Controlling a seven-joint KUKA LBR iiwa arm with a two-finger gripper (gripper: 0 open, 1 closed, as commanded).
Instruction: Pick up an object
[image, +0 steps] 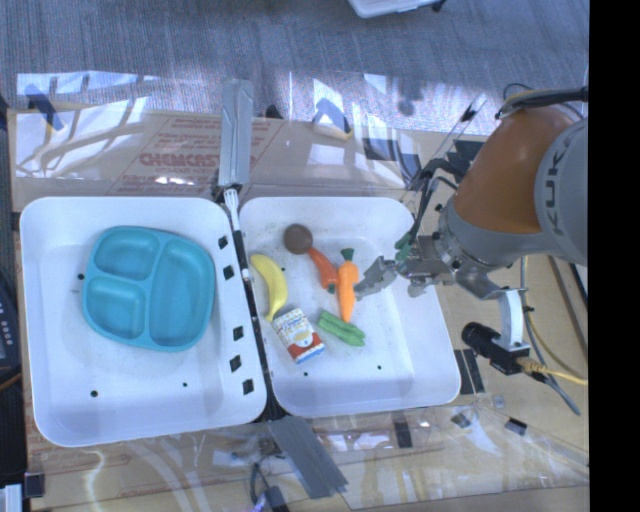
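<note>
Carrots (347, 290) lie near the middle of the right bin (425, 365): you see one upright in the picture and a second (322, 267) angled beside it, touching at its upper part. Above them sits a brown round object (297, 238). To their left lies a banana (270, 284), with a small carton (298, 334) below it and a green pod-like item (341, 329) just under the carrots. The pincer (375, 277) hovers just right of the upright carrot, its fingers apparently spread, with nothing between them, though the view there is dim. In the left bin (50, 400) you see a blue divided plate (149, 286). Both bins rest on the surface (120, 155).
</note>
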